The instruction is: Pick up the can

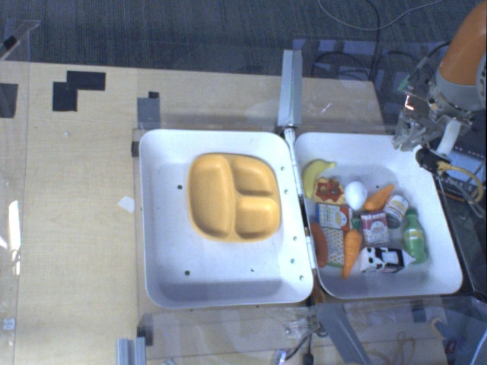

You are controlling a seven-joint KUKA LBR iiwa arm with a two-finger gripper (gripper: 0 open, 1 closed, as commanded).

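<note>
The can [396, 208], small with a pale label and a silvery end, lies tilted in the right bin [441, 204] among the toy food. It sits between an orange carrot [378, 198] and a green bottle [414, 238]. My gripper [413, 138] hangs over the bin's far right corner, well above and behind the can and apart from it. Nothing shows in its grasp.
Packed around the can are a banana [315, 174], a white egg [355, 194], small boxes [332, 217], a second carrot [351, 251] and a cow-patterned carton [384, 259]. The left bin [163, 265] holds a yellow divided tray [232, 196]. Cables run along the right edge.
</note>
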